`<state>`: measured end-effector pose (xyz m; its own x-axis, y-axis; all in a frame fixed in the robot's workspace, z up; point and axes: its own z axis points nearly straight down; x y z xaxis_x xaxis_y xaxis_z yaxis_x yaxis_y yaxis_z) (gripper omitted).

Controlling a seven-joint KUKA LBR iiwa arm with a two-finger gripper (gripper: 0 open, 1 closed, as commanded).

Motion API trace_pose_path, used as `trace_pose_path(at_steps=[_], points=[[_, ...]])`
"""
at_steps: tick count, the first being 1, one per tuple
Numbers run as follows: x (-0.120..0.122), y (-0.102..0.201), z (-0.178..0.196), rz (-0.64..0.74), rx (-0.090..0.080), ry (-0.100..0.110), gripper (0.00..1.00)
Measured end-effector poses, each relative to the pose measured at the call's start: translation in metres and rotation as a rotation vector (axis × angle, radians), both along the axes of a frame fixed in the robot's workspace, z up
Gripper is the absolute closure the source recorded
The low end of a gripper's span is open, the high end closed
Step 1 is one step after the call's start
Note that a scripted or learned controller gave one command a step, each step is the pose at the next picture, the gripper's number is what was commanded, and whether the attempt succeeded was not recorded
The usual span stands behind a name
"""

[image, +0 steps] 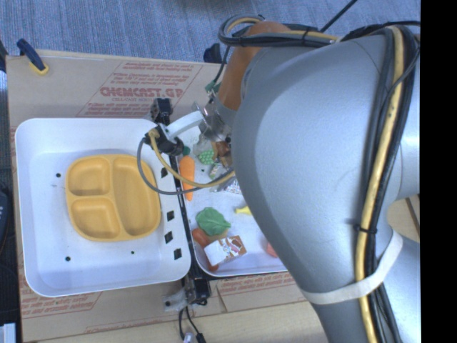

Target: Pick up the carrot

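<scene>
**Arm Low Over the Right Bin, Carrot Lying by the Divide**

From where I stand, the gripper (pixel 212 136) is down at the upper left corner of the right bin (pixel 246 263), mostly buried under the bulk of the grey arm (pixel 321 141); whether it is open or closed I cannot tell. The orange band (pixel 239 70) above the wrist shows just behind it, with black and yellow cables looping around.

The carrot (pixel 187 171) lies just left and below the gripper, upright along the bin's left wall, close to the seam between the two bins. Nothing shows it being held. A small green-and-white item (pixel 206 156) sits right beside it, under the wrist.

Further down the same bin there is a green leafy piece (pixel 213 221), then a red-and-white packet (pixel 226 250) near the front edge, with a small orange-red thing (pixel 200 237) touching its left end. A bit of yellow (pixel 243 209) pokes out from under the arm.

The left bin (pixel 43 263) holds a yellow divided tray (pixel 113 197) with three compartments, lying flat near its middle. Both bins rest on brown cardboard (pixel 128 88) with red printing, spread over the table. A blue-and-yellow clamp (pixel 31 56) sits at the far left corner of the cardboard.
</scene>
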<state>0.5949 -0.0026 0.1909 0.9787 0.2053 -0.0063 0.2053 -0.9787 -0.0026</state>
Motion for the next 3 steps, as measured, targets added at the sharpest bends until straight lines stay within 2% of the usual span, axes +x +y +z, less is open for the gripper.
trace_pose_path(at_steps=[1, 2, 3], points=[[-0.014, 0.008, 0.000, 0.000, 0.000, 0.001, 0.00], [-0.046, -0.048, 0.000, 0.032, 0.003, 0.001, 0.00], [-0.027, -0.020, 0.000, 0.075, 0.002, -0.002, 0.00]])
